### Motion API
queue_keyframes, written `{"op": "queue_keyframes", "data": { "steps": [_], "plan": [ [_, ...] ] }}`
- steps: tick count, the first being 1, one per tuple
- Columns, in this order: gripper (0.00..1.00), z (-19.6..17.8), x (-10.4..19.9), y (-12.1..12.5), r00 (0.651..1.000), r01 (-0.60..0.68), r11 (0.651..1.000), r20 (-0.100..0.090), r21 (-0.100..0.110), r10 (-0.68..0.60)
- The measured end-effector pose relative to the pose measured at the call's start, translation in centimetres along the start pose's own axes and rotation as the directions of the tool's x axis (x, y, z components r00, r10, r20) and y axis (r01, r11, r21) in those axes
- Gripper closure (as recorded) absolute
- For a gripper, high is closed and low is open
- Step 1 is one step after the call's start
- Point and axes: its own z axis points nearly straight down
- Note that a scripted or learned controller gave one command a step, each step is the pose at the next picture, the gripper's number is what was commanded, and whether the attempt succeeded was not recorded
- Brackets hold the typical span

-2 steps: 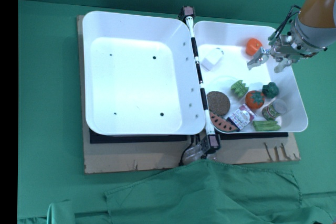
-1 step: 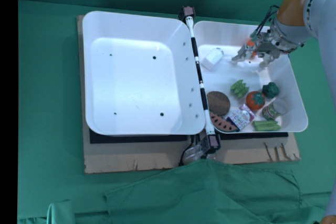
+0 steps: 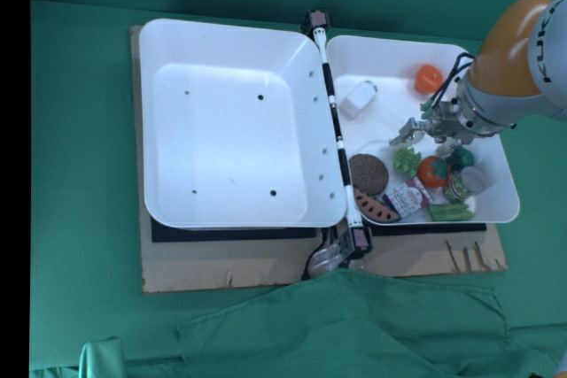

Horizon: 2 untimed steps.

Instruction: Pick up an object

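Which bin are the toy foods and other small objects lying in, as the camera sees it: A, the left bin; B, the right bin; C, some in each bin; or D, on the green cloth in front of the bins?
B: the brown round piece, the watermelon slice and the white cup all lie inside the right bin, where the pincer is.

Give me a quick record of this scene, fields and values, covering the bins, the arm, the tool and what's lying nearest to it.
left bin: shallow white plastic bin, bare floor with a few dark dots
right bin: shallow white plastic bin, holds the toys
arm: grey with orange band, reaching in from the right
tool: two-finger tool, above the right bin
nearest item: spiky green toy, just below the tool
other items: round brown disc; white cube; red watermelon slice
grasp: nothing seen between the fingers
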Motion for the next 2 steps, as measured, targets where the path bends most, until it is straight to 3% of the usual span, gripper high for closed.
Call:
{"op": "queue_keyframes", "data": {
  "steps": [1, 2],
  "plan": [
    [0.00, -0.1, 1.9, -5.1, 1.000, -0.001, 1.000, 0.002, -0.006, 0.001],
    [0.00, 0.0, -1.1, -6.4, 1.000, 0.002, 1.000, -0.003, -0.001, -0.002]
  ]
}}
